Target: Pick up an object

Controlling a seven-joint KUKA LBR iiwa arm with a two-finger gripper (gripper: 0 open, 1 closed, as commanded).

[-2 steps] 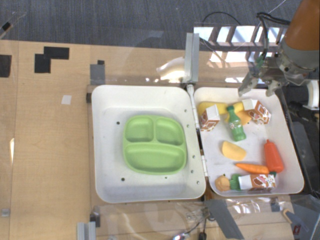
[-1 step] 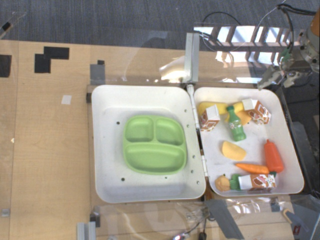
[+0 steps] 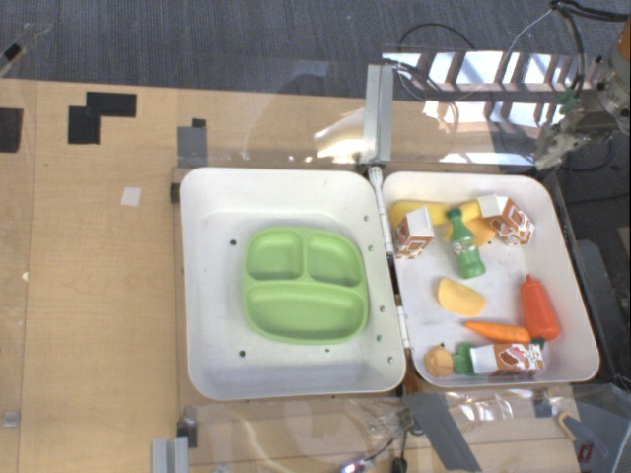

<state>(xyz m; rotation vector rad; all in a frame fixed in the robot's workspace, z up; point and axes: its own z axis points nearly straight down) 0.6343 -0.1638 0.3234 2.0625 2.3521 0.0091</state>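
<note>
Two shallow white bins: left bin [image 3: 197, 264] holds green plastic divided tray [image 3: 304, 284]; right bin [image 3: 582, 348] holds loose toy groceries, red ketchup bottle [image 3: 538, 307] lying apart, likely easiest pick. Gripper state: cannot tell.

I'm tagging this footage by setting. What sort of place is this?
Most likely a robotics lab bench set up for picking trials. Two white bins sit side by side; the right one holds toy food such as a carrot and a green bottle, the left one a green divided plate.
</note>
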